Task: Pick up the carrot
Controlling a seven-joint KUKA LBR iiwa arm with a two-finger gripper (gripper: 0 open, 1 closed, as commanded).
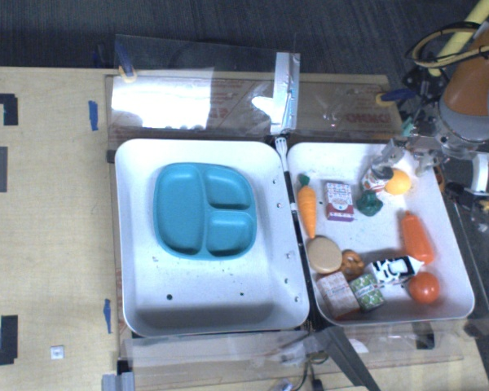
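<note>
Arm (471, 88) cut off at right edge; gripper (385, 168) blurred, finger state unclear; red box (339, 199) label too small to read.

Grey arm (464, 129) with an orange band, yellow and black cables looped above.

The grey arm (464, 112), orange band above its wrist, reaches in from the right, its hand (385, 169) lowered at the upper right, fingers too small to read.
</note>
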